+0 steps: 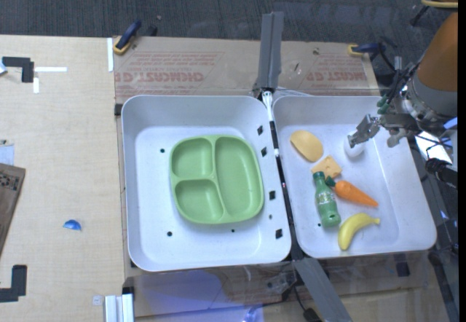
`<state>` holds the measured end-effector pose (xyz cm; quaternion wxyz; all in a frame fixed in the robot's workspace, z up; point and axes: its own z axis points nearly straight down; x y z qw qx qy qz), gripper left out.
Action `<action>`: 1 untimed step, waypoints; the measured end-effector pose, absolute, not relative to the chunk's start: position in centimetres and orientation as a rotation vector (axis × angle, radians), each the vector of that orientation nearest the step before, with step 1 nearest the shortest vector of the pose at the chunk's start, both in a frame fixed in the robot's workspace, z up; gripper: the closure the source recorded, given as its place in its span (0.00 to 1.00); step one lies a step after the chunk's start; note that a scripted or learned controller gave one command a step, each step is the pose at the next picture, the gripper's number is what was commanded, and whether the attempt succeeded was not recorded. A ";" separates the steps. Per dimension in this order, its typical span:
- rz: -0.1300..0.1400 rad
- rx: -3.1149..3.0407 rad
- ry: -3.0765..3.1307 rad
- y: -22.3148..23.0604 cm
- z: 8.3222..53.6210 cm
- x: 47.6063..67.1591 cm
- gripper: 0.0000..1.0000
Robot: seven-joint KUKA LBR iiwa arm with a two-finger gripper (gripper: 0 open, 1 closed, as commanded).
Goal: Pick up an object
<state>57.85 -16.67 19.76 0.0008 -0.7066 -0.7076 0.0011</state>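
Nearest the camera, at the front of the right bin (pixel 408 189), lies a banana (pixel 355 229), curved and pointing toward the bin's front edge. Just beyond it a small green bottle (pixel 325 200) lies on its side, its cap end pointing away, and a carrot (pixel 354 193) lies beside it, its green top touching the bottle's neck. Just behind these sits a yellow wedge of cheese (pixel 328 166), and farther back a pale yellow potato-shaped piece (pixel 306 144), close to the bin's left wall.

In the left bin (pixel 138 182) a green divided plate (pixel 217 179) with three compartments lies flat in the middle.

Farther back in the right bin, the hand (pixel 377 131) hangs over the bin's back right part, well apart from the food pieces. Its two fingers stand spread, with nothing between them. The grey arm (pixel 437 76) with its orange band reaches in from the right.

Both bins rest on the table (pixel 58 167), where a small blue piece (pixel 71 224) lies off to the left.
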 end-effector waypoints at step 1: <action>0.003 -2.219 -2.222 -16.7 19.8 57.9 0.00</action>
